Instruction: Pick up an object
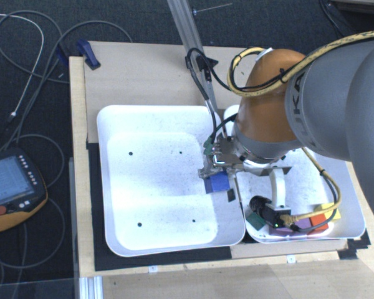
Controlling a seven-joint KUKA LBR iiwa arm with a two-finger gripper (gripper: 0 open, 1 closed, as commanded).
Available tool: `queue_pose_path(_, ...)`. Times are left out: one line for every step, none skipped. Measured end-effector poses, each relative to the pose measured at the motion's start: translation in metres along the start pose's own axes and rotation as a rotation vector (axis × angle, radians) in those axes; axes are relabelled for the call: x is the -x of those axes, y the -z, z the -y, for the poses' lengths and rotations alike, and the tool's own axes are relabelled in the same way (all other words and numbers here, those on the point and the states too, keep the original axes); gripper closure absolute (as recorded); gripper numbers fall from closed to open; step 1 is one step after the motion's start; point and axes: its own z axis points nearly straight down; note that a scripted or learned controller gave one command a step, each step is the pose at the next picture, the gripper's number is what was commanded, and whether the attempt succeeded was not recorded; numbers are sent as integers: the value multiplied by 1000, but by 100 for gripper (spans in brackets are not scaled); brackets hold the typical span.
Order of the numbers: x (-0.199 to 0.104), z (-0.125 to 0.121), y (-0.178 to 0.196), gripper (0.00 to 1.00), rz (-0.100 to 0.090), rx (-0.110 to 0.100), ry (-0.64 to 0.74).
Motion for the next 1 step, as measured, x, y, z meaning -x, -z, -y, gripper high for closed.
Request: queue_pose_path(34, -1, -16, 100, 4, -8, -12)
